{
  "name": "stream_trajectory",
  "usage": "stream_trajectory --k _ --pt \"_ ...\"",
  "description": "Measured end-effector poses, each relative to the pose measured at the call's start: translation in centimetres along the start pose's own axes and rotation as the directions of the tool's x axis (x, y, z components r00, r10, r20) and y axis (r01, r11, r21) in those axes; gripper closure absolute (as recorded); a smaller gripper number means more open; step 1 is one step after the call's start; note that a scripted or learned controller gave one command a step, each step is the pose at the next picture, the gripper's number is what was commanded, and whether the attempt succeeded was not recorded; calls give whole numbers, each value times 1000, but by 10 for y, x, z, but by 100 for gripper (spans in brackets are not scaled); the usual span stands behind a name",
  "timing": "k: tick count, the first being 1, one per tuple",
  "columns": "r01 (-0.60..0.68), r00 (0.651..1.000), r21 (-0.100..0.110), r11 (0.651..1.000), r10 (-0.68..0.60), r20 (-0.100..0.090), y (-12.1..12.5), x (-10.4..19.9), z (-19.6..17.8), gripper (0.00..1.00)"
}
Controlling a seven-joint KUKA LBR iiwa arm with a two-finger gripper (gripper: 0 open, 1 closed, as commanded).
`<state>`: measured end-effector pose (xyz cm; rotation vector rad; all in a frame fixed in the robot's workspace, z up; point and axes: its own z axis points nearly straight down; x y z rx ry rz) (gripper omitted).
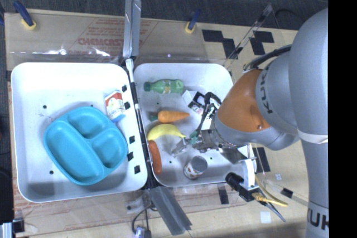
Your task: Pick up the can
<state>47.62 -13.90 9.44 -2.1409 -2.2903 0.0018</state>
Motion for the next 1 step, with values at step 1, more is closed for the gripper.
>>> stream_trajectory --k 1 --pt "-50 999 -4 999 50 2 -3 -53 -66 0"
